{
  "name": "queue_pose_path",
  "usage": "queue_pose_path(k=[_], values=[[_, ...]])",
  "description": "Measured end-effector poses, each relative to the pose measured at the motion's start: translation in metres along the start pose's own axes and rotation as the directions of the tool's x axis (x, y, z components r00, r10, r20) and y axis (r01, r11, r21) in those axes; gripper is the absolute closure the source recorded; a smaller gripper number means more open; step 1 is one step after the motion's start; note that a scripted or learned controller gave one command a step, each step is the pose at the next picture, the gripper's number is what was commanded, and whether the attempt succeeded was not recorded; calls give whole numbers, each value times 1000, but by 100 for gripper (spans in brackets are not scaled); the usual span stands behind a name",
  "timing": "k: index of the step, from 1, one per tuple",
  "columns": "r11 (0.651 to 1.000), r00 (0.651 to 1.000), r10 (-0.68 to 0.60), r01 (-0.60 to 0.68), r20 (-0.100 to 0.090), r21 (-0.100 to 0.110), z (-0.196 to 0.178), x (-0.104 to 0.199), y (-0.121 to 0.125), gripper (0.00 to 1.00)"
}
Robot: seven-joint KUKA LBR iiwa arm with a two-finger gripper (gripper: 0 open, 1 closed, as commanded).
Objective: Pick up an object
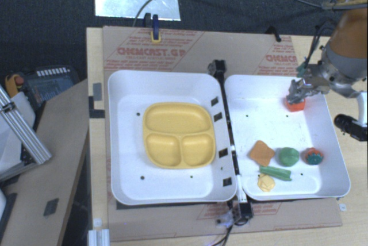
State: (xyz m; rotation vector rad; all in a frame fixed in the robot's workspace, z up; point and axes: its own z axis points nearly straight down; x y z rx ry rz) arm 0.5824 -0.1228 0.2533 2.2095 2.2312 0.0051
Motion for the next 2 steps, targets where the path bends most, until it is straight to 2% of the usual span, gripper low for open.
queue_pose_path(k=[1, 2], values=[[1000, 1000, 0, 0, 0, 0, 6, 51, 20, 100], [1000, 1000, -2, 2, -1, 0, 9, 116, 29, 100]])
